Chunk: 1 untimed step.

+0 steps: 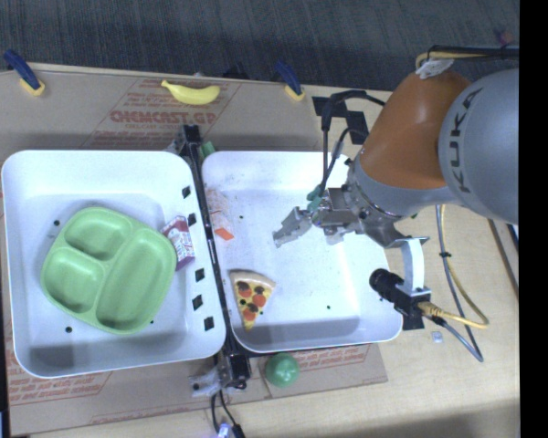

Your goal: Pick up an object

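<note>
Arm (438, 153) reaches from the worktop's (466, 372) right edge over the right bin (292, 336), its jaws (288, 230) narrow and holding nothing, above the bin's middle. Left bin (27, 245) carries a green tray (110, 267) and a wrapper (179, 237) by its right wall. Pizza slice (250, 296) lies near the right bin's front left corner. Banana (191, 90) rests at the worktop's back edge, green ball (280, 370) at its front.
</note>
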### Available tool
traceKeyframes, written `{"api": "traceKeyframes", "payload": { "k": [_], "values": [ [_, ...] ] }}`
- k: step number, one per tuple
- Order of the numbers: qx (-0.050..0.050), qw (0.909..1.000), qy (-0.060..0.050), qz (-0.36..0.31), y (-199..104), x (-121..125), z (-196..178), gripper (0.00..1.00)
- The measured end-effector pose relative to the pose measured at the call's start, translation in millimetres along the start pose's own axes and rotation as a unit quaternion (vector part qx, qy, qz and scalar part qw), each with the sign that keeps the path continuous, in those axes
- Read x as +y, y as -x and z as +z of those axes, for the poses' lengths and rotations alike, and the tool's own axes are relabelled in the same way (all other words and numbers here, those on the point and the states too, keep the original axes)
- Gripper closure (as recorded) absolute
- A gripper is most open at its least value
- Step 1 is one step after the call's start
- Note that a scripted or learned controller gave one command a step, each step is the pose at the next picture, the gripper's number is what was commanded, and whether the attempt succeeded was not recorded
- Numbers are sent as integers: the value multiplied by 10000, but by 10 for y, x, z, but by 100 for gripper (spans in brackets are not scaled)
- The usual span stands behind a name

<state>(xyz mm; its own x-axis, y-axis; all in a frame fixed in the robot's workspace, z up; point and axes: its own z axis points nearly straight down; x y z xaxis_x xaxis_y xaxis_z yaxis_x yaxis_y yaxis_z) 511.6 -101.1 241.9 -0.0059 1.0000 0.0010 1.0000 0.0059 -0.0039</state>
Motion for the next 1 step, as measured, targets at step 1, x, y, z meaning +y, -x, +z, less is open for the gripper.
{"api": "traceKeyframes", "payload": {
  "k": [1],
  "values": [
    [0,10000,0,0,0,0,0,0]
  ]
}}
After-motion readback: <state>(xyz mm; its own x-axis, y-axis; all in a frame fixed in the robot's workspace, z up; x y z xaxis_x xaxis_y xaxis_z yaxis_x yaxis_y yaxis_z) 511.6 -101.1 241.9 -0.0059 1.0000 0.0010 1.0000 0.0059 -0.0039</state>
